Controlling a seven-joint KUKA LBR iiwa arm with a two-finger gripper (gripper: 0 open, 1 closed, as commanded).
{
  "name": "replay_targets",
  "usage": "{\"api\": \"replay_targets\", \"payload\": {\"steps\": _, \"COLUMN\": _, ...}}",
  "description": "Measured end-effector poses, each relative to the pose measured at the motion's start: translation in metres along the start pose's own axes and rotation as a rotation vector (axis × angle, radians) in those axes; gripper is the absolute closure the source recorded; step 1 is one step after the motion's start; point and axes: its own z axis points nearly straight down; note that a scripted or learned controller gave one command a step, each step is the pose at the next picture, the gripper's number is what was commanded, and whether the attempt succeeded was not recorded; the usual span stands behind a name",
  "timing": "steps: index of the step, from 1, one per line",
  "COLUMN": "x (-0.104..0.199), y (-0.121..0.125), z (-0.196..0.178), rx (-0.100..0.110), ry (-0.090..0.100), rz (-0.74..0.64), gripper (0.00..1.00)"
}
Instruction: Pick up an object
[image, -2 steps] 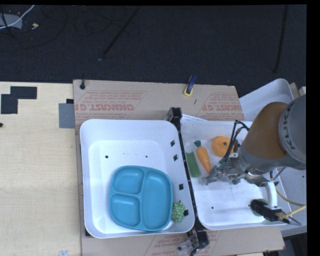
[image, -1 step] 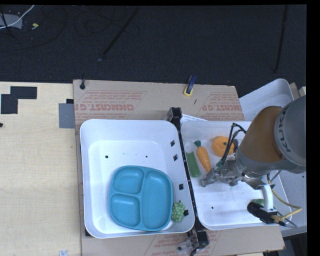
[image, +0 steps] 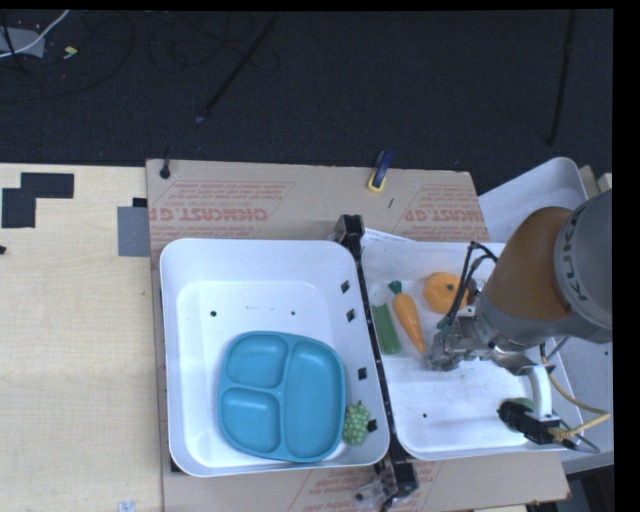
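Note:
In the right bin (image: 470, 440) my gripper (image: 443, 357) hangs low over the floor, just right of an orange carrot (image: 408, 318) and below an orange round fruit (image: 439, 291). A green pod-shaped piece (image: 386, 328) lies left of the carrot, close to the bin's left wall. Nothing shows as held by the gripper. The arm's wrist covers the bin's right part.
The left bin (image: 190, 300) bears a blue divided plate (image: 282, 395), with a small green bunch of grapes (image: 355, 423) at the plate's lower right corner. A black divider (image: 362, 330) runs between the bins. Cardboard lies under both bins.

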Motion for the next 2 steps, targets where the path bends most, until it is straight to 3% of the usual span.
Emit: {"api": "replay_targets", "payload": {"steps": 2, "x": 0.006, "y": 0.009, "z": -0.119, "rx": -0.007, "ry": -0.002, "rz": -0.009, "gripper": 1.0}}
